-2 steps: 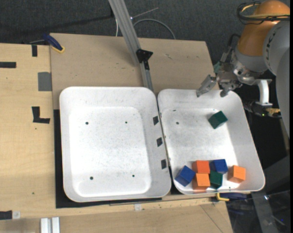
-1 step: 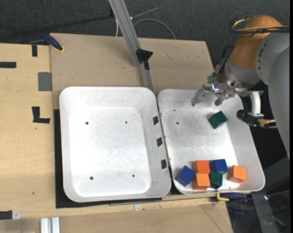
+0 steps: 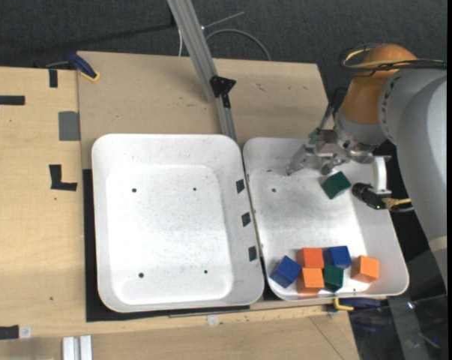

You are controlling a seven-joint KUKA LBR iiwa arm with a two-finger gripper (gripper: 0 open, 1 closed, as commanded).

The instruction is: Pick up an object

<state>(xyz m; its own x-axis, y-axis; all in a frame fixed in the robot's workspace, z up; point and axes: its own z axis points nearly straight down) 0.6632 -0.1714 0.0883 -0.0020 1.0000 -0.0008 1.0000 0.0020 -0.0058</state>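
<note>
Over the right bin (image 3: 285,223), near its far edge, my tool (image 3: 321,158) hangs with a dark green block (image 3: 335,184) just below it; I cannot tell whether it grips that block or sits released. Six more blocks huddle at the near rim, well apart: blue, orange, green. Nothing crowds the green one, so I judge it reachable.

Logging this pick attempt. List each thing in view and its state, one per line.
gripper: low over the right bin's far end, fingers unclear.
lone green block: tilted, close beside the gripper, apart from the others.
block cluster: blue, orange and green blocks resting at the near edge.
right bin: holds all blocks.
left bin: flat on the bench.
</note>
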